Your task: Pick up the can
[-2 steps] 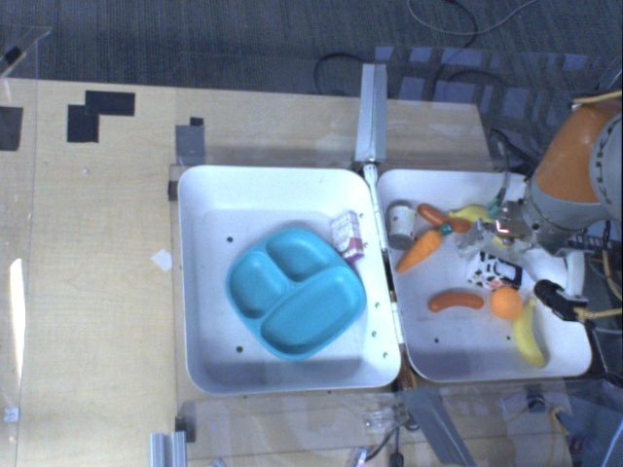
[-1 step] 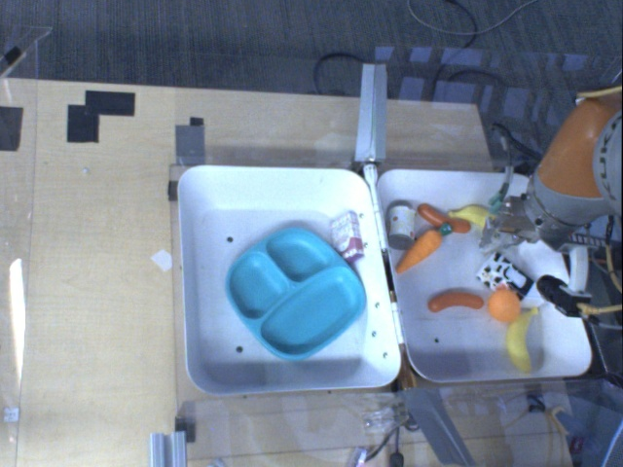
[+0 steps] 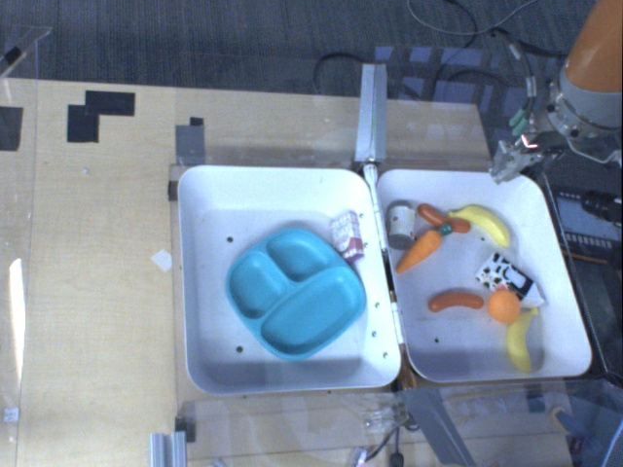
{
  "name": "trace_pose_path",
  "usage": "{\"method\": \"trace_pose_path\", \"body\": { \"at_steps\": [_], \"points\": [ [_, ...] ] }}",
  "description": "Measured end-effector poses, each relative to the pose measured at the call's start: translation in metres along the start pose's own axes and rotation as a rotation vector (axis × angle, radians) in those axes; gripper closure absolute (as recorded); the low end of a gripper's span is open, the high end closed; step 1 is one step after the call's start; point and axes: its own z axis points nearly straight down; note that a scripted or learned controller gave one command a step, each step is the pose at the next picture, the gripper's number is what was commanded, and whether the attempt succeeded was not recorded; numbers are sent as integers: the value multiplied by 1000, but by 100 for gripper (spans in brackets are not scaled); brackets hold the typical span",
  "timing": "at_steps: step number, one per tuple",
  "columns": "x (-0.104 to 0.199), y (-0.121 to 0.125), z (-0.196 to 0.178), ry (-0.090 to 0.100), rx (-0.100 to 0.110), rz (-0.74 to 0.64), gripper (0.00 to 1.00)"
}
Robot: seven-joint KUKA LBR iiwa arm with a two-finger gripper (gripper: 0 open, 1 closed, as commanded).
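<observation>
The can (image 3: 399,224) is a small grey cylinder standing upright in the right bin (image 3: 565,358), close to that bin's left wall. A carrot (image 3: 421,249) lies just to its right, nearly touching it. My gripper (image 3: 508,161) hangs over the far right corner of the right bin, well away from the can and above it. Nothing shows between its fingertips. The orange wrist band (image 3: 596,42) sits at the top right of the camera view.
The right bin also holds a red sausage (image 3: 442,218), two bananas (image 3: 487,224) (image 3: 520,339), another sausage (image 3: 456,302), an orange ball (image 3: 503,306) and a black-and-white box (image 3: 504,275). The left bin (image 3: 209,358) bears a blue divided plate (image 3: 297,292) and a crumpled red-white packet (image 3: 348,234).
</observation>
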Motion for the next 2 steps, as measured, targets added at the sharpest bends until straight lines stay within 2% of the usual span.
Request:
{"method": "trace_pose_path", "body": {
  "at_steps": [1, 2],
  "points": [
    [61, -43, 29, 1, 5, 200, 100],
    [61, -43, 29, 1, 5, 200, 0]
  ]
}}
